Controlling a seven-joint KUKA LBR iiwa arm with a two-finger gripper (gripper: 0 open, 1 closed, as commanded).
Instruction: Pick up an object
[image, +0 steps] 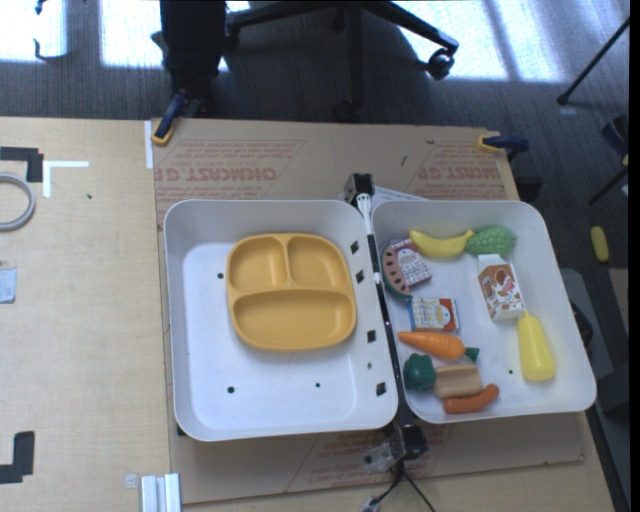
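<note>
The right bin (560, 300) holds several toy foods: a yellow banana (441, 243), a green leafy piece (492, 240), a watermelon slice (404, 267), a small carton (500, 289), a yellow bottle (535, 347), a small box (433, 314), an orange carrot (436, 344), a green broccoli piece (419, 372), a tan bread piece (457, 380) and a sausage (471, 401). The left bin (200, 380) holds a yellow divided plate (291, 291) with bare compartments.
Both bins rest on a cardboard sheet (240, 170) over the wooden bench (80, 330). A clamp (360, 187) joins the bins at the back and another clamp (402, 441) at the front. Office chair legs (400, 30) stand on the carpet behind.
</note>
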